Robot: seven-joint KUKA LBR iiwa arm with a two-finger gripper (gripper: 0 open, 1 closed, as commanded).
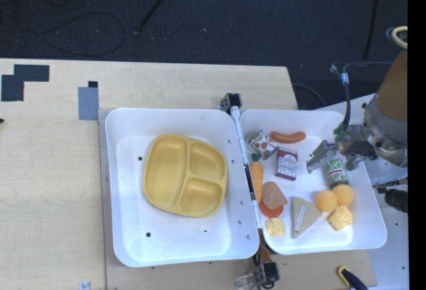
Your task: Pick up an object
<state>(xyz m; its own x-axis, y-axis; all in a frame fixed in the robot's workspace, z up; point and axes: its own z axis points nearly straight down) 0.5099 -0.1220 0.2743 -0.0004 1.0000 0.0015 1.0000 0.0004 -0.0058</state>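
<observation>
**Gripper down in the right bin, over the green-capped bottle**

Closest to my camera, at the near edge of the right bin [373, 242], I see a pale yellow lump [275, 227], a grey wedge [303, 216] and a ridged yellow piece [340, 218]. Just behind them sit two orange balls [334, 197] touching each other, and a brown slice on a red disc [272, 198]. A carrot [256, 175] lies along the divider.

Further back, the gripper [331, 157] reaches in from the right, low over a small bottle with a green cap [337, 171]. The bottle sits right under the fingers; I cannot tell if they are spread or closed, or if they grip it.

Beside it to the left are a red box [287, 164], a small carton [261, 144] and, farthest, a sausage [287, 137].

In the left bin [126, 242] a yellow divided plate [184, 174] lies flat.
</observation>
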